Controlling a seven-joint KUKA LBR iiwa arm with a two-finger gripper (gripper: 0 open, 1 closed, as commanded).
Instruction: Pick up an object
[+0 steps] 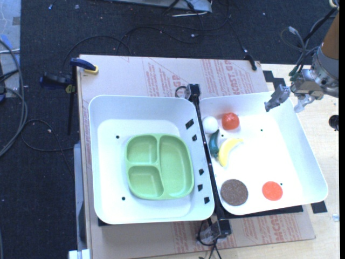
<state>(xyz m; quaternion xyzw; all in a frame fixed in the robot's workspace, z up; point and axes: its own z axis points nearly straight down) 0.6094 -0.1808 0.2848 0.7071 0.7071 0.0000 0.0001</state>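
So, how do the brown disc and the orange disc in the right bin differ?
The brown disc is larger and speckled dark brown; the orange disc is smaller and plain bright orange. The brown disc lies near the divider between the bins, the orange disc further toward the outer wall. Both are round, lie flat, and sit at the near end of the right bin.

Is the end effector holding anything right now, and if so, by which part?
Nothing is held. The end effector hangs open over the right bin's far corner, apart from the tomato.

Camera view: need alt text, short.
The tool hangs over the right bin's far right corner, holding nothing. That bin has a tomato, white ball, banana, brown disc and orange disc; the left bin has a green divided plate.
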